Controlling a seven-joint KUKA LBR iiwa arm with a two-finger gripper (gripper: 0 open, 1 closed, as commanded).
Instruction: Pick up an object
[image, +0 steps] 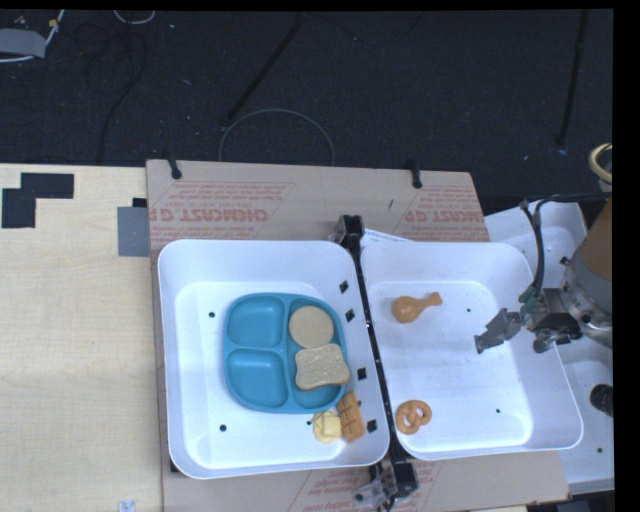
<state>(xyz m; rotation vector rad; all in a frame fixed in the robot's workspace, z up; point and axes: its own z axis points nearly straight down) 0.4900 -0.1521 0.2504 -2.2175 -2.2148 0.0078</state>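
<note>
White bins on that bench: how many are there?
2, side by side: the left bin holds a blue plate with food, the right bin a pretzel and drumstick.

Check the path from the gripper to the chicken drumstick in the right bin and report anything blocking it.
Nothing visible blocks it. The gripper sits at the right bin's right side; bare white floor lies between it and the drumstick. The pretzel lies well aside.

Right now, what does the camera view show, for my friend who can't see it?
A robot gripper hangs over the right white bin, which holds a toy drumstick and pretzel. The left white bin holds a blue divided plate with bread.
</note>
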